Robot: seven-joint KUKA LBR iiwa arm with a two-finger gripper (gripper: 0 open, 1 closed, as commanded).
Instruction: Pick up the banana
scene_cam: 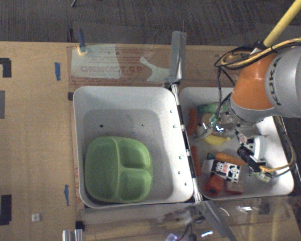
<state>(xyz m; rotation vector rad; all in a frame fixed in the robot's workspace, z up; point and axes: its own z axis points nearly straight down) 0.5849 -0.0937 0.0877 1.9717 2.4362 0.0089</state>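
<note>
1. The wooden bench (30,149) carries two shallow white bins side by side, with blue tape marks and black corner marks on its left part.
2. The left white bin (123,104) holds a green plastic plate with three compartments (118,168), lying in its near half.
3. The grey arm with an orange band (271,84) reaches in from the right over the right white bin (283,185).
4. The two-finger gripper (214,128) hangs low over the far-left part of that bin; whether it is spread or pressed together cannot be told.
5. The yellow banana (216,140) lies in the right bin, just on the near side of the gripper, partly hidden by it.
6. Nearer lie an orange carrot-shaped toy (230,158) and a red cylindrical block (215,185).
</note>
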